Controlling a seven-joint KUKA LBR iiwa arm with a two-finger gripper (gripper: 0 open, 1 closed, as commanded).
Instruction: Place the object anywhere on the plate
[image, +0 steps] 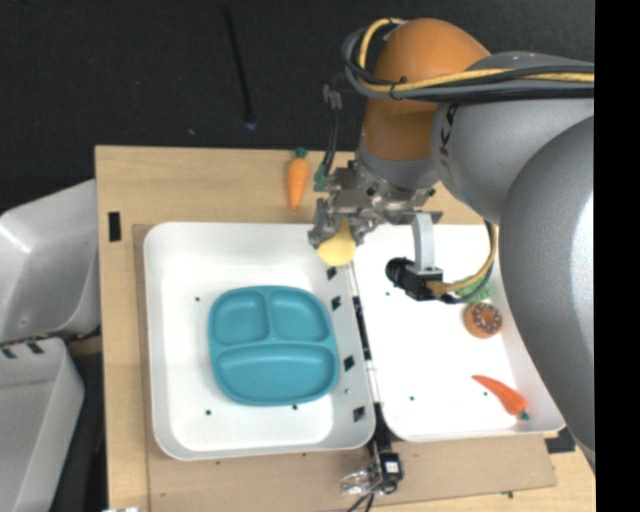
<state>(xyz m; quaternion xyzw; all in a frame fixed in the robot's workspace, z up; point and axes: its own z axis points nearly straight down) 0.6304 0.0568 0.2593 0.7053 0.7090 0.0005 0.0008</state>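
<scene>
A teal divided plate (272, 343) lies in the left bin (180, 260). My gripper (336, 232) hangs over the far end of the seam between the two bins, up and to the right of the plate. A small yellow rounded object (338, 250) sits between its fingertips, and the fingers are shut on it. The object is beyond the plate's far right corner, not over the plate. The arm's orange band (410, 60) and grey body hide the back right of the bench.
An orange toy carrot (297, 178) lies on the wooden bench behind the bins. The right bin (430, 410) holds a brown doughnut-like piece (483, 320) and a red chilli (500, 394). A black cable fitting (408, 277) hangs from the arm over the right bin.
</scene>
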